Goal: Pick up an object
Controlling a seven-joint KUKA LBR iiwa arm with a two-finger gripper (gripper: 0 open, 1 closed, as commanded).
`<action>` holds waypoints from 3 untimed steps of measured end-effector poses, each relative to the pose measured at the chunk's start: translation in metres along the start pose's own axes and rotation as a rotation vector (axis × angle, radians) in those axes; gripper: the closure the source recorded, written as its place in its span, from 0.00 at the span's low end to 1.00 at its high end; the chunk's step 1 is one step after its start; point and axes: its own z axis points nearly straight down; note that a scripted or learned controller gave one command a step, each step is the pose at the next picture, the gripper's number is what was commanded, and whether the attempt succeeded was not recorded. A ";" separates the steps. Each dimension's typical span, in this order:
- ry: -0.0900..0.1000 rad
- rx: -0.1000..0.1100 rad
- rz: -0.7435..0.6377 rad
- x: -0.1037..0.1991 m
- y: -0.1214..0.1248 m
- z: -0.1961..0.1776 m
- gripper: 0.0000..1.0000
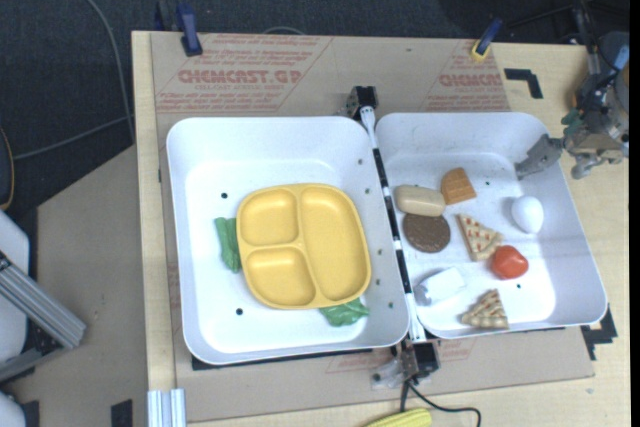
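Observation:
The right bin [575,290] holds several toy foods: a tan bread roll [420,200], an orange block [458,185], a brown round patty [428,233], a pizza slice [480,237], a white egg [526,213], a red tomato [509,262], a white piece [440,285] and a tan wedge [485,311]. My gripper [558,162] hangs over the bin's far right corner, above and to the right of the egg. It is open with nothing between its fingers.
The left bin [190,175] holds a yellow three-compartment plate [302,245] with green leaf pieces [228,243] poking out at its left and a second green leaf [345,313] at its front. A black divider clip [362,100] sits between the bins at the back.

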 end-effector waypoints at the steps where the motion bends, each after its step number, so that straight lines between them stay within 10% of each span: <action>1: 0.001 0.001 0.000 0.021 -0.037 0.077 0.00; 2: 0.002 0.001 0.000 0.068 -0.069 0.126 0.00; 3: 0.001 -0.001 0.001 0.068 -0.069 0.117 1.00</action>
